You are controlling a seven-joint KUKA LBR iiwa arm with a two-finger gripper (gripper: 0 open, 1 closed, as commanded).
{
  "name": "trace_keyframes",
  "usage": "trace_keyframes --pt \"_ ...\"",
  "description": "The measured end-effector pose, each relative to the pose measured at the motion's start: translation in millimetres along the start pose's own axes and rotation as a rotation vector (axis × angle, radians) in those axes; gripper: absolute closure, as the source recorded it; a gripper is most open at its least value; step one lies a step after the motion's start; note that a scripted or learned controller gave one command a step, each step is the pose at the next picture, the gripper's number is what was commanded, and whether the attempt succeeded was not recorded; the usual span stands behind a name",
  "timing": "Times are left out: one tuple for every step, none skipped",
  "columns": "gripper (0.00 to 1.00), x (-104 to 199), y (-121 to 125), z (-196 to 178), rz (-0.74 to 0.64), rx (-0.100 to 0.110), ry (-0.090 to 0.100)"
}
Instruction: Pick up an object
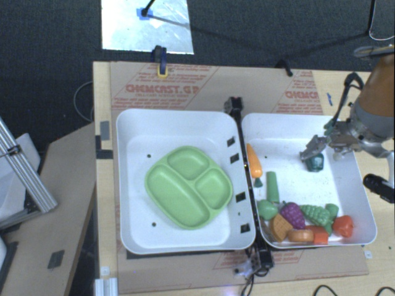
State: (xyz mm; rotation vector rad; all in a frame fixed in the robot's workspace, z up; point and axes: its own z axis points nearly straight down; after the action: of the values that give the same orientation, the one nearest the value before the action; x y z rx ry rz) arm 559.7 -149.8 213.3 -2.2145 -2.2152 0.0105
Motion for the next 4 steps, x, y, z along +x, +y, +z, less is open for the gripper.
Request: trace_keyframes --pt "0.00 0 3 -7 -0.003 -0.012 -0.002" --pt "0.00 9 9 43 -0.005 -0.010 -0.001" --pt "0.00 7 7 105 -0.001 -0.009 -0.001" --pt "0.00 8 8 129 -0.001 -0.011 -0.002"
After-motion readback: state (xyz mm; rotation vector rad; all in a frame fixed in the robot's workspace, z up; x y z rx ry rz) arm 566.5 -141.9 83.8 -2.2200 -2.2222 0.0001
